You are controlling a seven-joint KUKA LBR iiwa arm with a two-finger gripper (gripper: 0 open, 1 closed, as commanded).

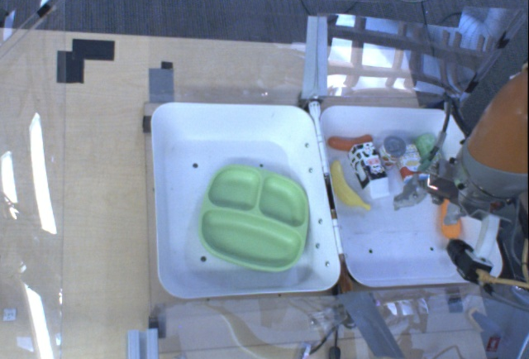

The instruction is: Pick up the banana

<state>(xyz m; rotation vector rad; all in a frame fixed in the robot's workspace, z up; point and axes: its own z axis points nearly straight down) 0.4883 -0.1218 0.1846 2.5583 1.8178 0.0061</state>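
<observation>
The yellow banana (347, 188) lies in the right bin (397, 254) along its left wall, running from upper left to lower right. My gripper (411, 193) hangs low over the middle of that bin, about a hand's width to the right of the banana and apart from it. Nothing is seen held in it. The arm, with its orange band (500, 134), comes in from the right and hides the bin's right side.
Above the banana lie an orange carrot (351, 141), a black-and-white box (364, 164), a small can (395, 145) and a green item (426, 142). An orange piece (450, 222) sits by the wrist. The left bin (178, 184) holds a green divided plate (254, 217).
</observation>
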